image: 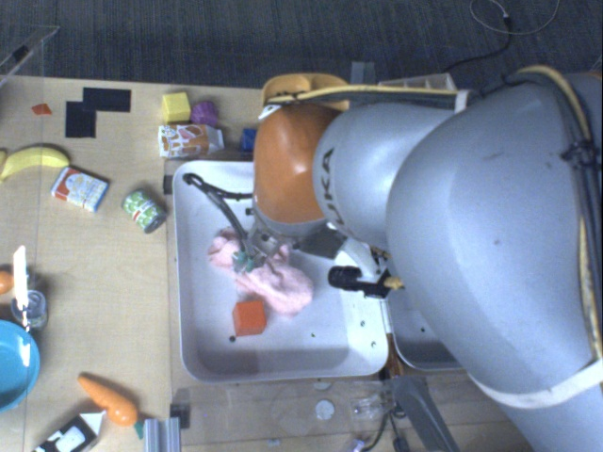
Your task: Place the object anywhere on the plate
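Gripper (252,257) low over pink cloth (273,276) in left bin (193,347), likely reaching to grasp; orange block (250,317) just nearer; jaw state unreadable.

Wooden bench (104,309) — banana (33,161), carrot (110,400), can (144,210); white bin (188,347) beside them.

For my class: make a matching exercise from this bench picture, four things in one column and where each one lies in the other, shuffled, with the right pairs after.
Things:
1. orange block
2. banana
3. carrot
4. yellow cube

Places:
A. bench, near the bottom left corner
B. inside the white bin, beside the pink cloth
C. bench, above the bin's top left corner
D. bench, at the left edge

Pairs: 1-B, 2-D, 3-A, 4-C
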Robot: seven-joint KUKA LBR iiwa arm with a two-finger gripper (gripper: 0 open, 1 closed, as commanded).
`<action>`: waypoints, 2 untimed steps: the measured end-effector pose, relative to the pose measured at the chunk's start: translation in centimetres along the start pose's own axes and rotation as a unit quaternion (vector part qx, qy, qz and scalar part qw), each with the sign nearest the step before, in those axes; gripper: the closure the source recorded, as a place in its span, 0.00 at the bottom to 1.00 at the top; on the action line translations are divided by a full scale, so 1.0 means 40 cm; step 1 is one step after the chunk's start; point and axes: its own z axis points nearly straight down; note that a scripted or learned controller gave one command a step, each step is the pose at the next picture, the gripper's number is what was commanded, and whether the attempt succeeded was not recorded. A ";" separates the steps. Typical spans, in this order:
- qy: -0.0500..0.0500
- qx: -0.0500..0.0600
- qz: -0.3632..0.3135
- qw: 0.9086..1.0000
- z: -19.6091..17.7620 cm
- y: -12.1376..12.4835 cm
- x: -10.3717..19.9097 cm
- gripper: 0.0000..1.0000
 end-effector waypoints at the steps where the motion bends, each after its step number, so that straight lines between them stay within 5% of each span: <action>1: 0.001 0.003 -0.096 0.995 -0.153 0.040 -0.211 1.00; 2: 0.001 0.002 -0.022 1.000 0.010 0.085 -0.092 1.00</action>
